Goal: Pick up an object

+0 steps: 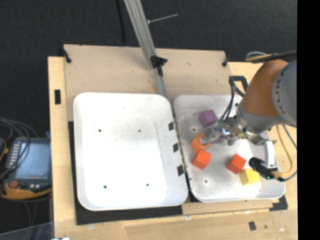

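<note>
Arm (267,91): reaching in from the right, grey body and orange band hanging over the right bin's far right part.

Gripper (212,136): pointing left over the right bin, tip sitting just beside the small orange block; finger state: not discernible, so open or closed cannot be told; no object seen being held.

Right bin (187,106): lying beside the left bin, holding five blocks.

Purple block (208,117): lying in the far half of the right bin, just above the gripper tip.

Small orange block (198,143): lying at the gripper tip, touching or nearly touching it, partly covered by it.

Orange cube (202,159): resting just below the small orange block, near the bin's left wall.

Red-orange cube (236,163): resting in the near half, under the wrist, just beside the yellow block.

Yellow block (249,177): lying near the bin's near right corner, next to a black fitting on the arm.

Left bin (125,149): lying white and shallow, left of the right bin.

Pendant (27,166): lying off the bench at the left edge, screen facing up.
</note>
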`<action>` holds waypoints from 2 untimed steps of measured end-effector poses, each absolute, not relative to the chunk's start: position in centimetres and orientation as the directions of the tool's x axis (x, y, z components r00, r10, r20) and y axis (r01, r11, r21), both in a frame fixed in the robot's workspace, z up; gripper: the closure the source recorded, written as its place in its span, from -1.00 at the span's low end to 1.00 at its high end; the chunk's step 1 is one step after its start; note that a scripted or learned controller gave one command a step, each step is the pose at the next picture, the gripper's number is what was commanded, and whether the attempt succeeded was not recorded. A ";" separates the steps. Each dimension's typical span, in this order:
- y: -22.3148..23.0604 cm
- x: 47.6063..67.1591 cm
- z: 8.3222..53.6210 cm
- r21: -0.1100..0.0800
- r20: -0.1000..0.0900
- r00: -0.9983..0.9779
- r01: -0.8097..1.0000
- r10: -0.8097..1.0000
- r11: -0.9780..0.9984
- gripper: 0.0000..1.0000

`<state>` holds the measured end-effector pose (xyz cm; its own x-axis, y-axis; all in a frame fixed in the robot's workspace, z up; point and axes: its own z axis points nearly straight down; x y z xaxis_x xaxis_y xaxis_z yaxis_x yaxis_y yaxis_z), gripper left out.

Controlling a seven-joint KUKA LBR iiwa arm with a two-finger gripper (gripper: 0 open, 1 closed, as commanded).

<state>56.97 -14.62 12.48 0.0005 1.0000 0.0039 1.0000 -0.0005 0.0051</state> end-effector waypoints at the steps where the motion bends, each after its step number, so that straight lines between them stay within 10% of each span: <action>1: -14.8 57.4 12.5 0.022 -0.005 0.002 1.000 1.000 -0.002 -1.00; 2: -14.9 57.6 13.6 0.027 -0.004 0.008 1.000 1.000 -0.007 1.00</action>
